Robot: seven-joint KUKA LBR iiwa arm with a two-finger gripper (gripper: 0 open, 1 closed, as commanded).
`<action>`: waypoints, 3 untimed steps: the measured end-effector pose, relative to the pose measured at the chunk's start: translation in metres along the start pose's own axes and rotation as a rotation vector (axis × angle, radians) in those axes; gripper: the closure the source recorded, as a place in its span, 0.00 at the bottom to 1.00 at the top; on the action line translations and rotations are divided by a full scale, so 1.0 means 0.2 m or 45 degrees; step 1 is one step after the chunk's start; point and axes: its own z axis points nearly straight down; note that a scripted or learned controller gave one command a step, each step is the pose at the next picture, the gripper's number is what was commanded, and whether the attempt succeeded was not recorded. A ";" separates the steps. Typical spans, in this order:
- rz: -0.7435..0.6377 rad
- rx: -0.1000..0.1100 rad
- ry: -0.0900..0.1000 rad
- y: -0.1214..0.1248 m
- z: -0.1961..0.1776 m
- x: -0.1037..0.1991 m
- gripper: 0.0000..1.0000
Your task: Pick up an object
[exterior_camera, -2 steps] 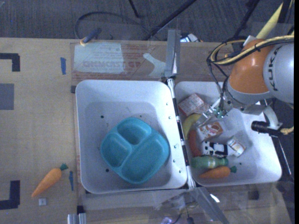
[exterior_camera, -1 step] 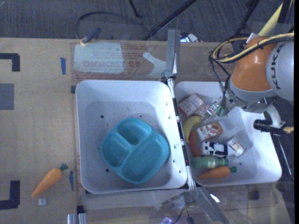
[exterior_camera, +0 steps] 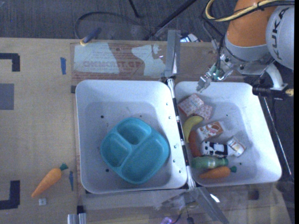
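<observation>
Tool (exterior_camera: 204, 82) sits at the far rim of the right bin (exterior_camera: 261, 139), near its left corner, hanging off the grey arm (exterior_camera: 254, 27) with the orange band that comes in from the upper right; can't tell if it's apart or together, nothing visibly between the tips. Nearest below it, in the right bin: a pink checkered box (exterior_camera: 190, 104) with a second smaller pink one (exterior_camera: 204, 111) touching it. Just below those, a yellow banana (exterior_camera: 190, 124) along the bin's left wall, and beside it an orange-and-white carton (exterior_camera: 211, 130). Under the banana, a red-orange sausage-like piece (exterior_camera: 193, 144), then a black-and-white cow-print carton (exterior_camera: 214, 149) and a small white box (exterior_camera: 236, 146) to its right. Near the front wall: a green bottle (exterior_camera: 209, 162) lying on its side, and an orange carrot (exterior_camera: 217, 172) just in front of it, green top pointing right. All pickable items clustered in the left half of that bin; tool is apart from them. Left bin (exterior_camera: 88, 125) holds a teal divided plate (exterior_camera: 135, 150), tilted a bit, toward the front right. On the bench (exterior_camera: 32, 139) outside the bins, front left: another carrot (exterior_camera: 46, 181), and blue tape marks (exterior_camera: 63, 65) and black corner marks (exterior_camera: 11, 62). Behind the bins, a flat cardboard sheet (exterior_camera: 117, 62).
</observation>
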 end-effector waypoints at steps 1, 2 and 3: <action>-0.126 0.002 0.003 -0.22 0.28 0.00 1.00; -0.070 0.000 0.000 -0.16 -0.01 0.13 1.00; -0.024 0.004 0.003 -0.37 -0.07 0.20 1.00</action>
